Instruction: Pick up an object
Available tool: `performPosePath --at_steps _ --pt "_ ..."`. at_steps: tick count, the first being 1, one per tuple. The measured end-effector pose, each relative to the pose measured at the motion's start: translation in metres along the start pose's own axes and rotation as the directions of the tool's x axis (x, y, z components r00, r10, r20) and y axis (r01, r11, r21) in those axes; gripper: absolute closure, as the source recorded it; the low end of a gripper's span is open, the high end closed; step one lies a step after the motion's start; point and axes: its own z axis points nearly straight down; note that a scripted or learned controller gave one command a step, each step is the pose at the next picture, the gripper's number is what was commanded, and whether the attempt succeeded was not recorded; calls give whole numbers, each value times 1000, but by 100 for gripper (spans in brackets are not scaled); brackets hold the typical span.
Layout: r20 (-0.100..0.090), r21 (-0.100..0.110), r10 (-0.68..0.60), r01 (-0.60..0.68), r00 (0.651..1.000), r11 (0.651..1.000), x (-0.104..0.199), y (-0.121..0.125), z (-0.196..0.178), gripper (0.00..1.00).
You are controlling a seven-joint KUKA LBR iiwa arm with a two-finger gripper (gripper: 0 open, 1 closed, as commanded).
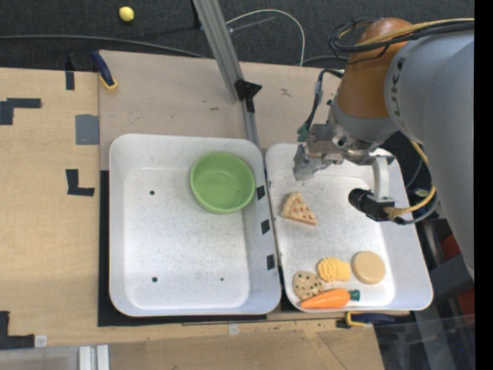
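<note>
My gripper (pixel 306 168) hangs over the far left part of the right bin (pixel 408 284), just above and behind a tan pizza-slice toy (pixel 298 209). Nothing shows between its fingers. Along the near edge of that bin lie a chocolate-chip cookie (pixel 307 284), a yellow corn piece (pixel 333 269), a round beige biscuit (pixel 369 267) and an orange carrot (pixel 327 299). A green bowl (pixel 223 181) stands at the far right of the left bin (pixel 139 284).
A grey metal pole (pixel 223 45) slants across the bench toward the bins' shared far corner. Cables loop behind the arm. A black fitting (pixel 368 202) on the arm hangs over the right bin's right half. A yellow ball (pixel 126 13) lies on the dark floor beyond the bench.
</note>
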Motion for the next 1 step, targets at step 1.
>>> performPosePath --at_steps 1 --pt "0 0 -1 1 1000 1000 50 21 -14 100"
